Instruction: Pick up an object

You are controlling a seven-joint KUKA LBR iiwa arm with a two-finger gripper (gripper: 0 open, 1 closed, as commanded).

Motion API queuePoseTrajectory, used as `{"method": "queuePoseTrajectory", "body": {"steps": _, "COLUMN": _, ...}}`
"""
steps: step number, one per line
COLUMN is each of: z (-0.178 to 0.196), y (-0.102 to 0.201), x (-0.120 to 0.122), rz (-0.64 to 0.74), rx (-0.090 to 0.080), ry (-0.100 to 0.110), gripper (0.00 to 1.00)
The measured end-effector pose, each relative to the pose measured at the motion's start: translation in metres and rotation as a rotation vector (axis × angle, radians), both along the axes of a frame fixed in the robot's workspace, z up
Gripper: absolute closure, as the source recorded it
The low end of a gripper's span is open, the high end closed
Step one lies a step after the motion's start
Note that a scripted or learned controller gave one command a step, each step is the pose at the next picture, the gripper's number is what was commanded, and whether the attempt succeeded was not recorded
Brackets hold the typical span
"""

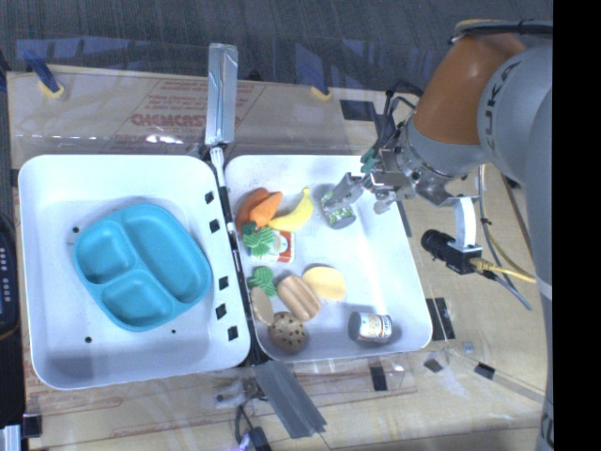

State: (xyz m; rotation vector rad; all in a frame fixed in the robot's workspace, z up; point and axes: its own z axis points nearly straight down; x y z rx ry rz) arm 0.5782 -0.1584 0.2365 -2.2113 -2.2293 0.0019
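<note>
The top of the grey arm point(512, 83) is getting cut off by the right side of the view, and its orange band is showing above the wrist. The gripper point(349, 194) is hanging over the top right part of the right bin point(408, 280), and it is too small and blurry to tell how the fingers are standing. Right under the tip, a small greenish can point(339, 210) is lying in the bin, and it is hard to tell if the gripper is touching it. Lots of toy food is sitting in this bin: an orange carrot point(260, 206) and a yellow banana point(296, 213) near the left wall, a green leafy thing point(263, 241) on a red and white piece, a hot dog bun point(298, 296), a pale yellow round piece point(324, 282), a brown cookie point(287, 333), and a shiny tin point(373, 327) near the bottom edge. The left bin point(56, 346) is holding a blue tray point(141, 266) with three sections. Both bins are sitting on a wooden worktop point(488, 346) with a clear sheet and red print behind them, and dark grey floor is showing beyond.
</note>
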Motion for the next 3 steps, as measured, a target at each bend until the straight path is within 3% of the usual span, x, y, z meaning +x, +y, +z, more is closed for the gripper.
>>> {"method": "queuePoseTrajectory", "body": {"steps": 1, "z": -0.039, "y": -0.052, "x": 0.065, "rz": 0.248, "rx": -0.002, "ry": -0.002, "gripper": 0.00}}
{"method": "queuePoseTrajectory", "body": {"steps": 2, "z": -0.144, "y": -0.049, "x": 0.080, "rz": 0.335, "rx": 0.000, "ry": -0.003, "gripper": 0.00}}
{"method": "queuePoseTrajectory", "body": {"steps": 3, "z": -0.132, "y": -0.048, "x": 0.082, "rz": 0.340, "rx": -0.003, "ry": -0.007, "gripper": 1.00}}
